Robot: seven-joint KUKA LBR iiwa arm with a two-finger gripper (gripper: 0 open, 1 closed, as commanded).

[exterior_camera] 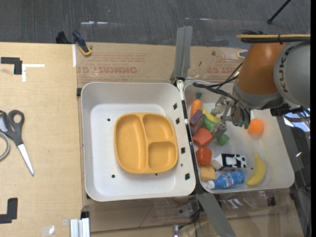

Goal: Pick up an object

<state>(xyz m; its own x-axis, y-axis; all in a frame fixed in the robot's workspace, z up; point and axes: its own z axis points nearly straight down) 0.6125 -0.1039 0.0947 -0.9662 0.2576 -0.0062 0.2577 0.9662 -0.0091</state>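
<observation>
Scissors [17,137] lay far left on the bench [44,181], and a yellow tray [146,143] sat in the left bin [94,132]. In the right bin [281,177], toys crowded the left wall, a red block [202,137] just left of and below the hand [220,127]. Whether the hand was spread or pinching, I could not tell.

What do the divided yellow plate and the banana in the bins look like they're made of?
The divided yellow plate looks like moulded plastic: one even matte colour, with smooth, rounded compartment ridges. The banana is probably a plastic toy, uniformly bright yellow and unblemished, though a real one can't be ruled out from here.
</observation>
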